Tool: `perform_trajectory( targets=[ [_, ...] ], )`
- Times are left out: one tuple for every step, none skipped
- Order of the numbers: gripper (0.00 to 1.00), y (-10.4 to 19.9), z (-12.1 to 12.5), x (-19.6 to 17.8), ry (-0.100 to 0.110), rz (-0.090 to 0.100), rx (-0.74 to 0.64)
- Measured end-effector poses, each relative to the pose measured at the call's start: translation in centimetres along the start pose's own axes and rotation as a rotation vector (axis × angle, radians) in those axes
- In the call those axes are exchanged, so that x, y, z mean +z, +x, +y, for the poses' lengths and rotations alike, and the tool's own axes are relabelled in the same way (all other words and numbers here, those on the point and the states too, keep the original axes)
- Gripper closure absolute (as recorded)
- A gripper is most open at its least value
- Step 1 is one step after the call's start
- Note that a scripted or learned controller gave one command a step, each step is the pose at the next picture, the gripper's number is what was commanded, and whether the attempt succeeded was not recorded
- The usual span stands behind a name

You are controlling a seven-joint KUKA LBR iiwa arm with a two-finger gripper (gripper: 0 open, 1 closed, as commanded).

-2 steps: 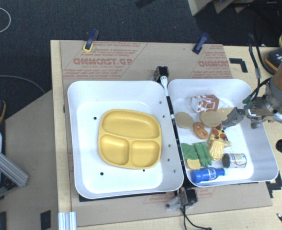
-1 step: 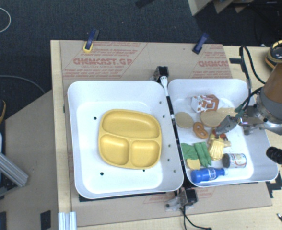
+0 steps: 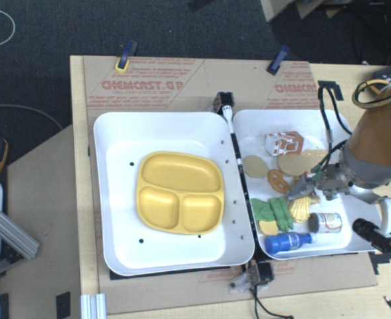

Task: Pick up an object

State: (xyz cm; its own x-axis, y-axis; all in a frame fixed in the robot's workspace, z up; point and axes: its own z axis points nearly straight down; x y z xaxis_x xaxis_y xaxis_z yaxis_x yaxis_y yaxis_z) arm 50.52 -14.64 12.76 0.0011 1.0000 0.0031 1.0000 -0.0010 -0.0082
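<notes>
Camera view — glossy three-welled yellow tray, twisted pretzel, blue bottle.

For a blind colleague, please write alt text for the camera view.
The arm's claw hangs low over small toy foods in the right bin, near a blue bottle and small can. The left bin holds a yellow divided plate.

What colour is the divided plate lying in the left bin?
Yellow. The divided plate is plain yellow all over, seen clearly in the camera view.
</notes>
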Motion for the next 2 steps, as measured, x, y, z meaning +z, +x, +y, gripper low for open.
perform_trajectory(
  targets=[
    [0.00,-0.1,0.2,4.1,-0.013,-0.005,0.001],
    [1.00,-0.3,0.3,2.8,-0.019,-0.011,0.002]
  ],
)
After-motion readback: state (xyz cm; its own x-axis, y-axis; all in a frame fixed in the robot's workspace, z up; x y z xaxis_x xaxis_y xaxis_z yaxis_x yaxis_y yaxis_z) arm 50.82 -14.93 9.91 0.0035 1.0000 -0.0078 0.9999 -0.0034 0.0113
